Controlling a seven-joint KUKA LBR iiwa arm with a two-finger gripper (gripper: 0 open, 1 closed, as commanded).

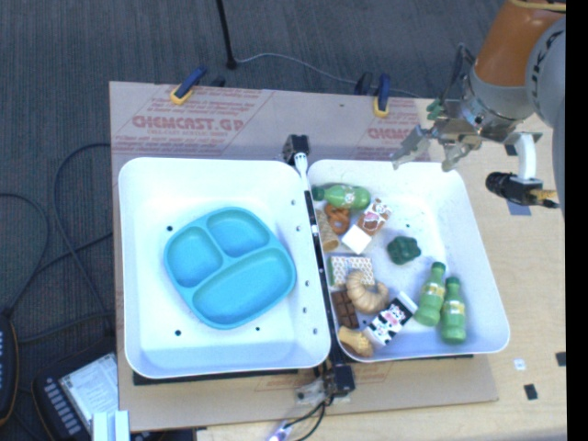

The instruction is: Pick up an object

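My gripper (428,153) hangs open above the far rim of the right bin (478,246), its two fingers spread apart with nothing between them. Below it in that bin lie several small items: a green cucumber-like piece (345,195), a dark green broccoli (402,249), two green bottles (443,301), a croissant (367,292), a white cube (356,239), a small red-and-white carton (374,217) and a black-and-white cow-print carton (392,322).
The left bin (147,338) holds a blue three-compartment plate (231,265). Blue and yellow clamps (188,84) (381,96) hold the cardboard sheet at the back. Cables run along the floor at left.
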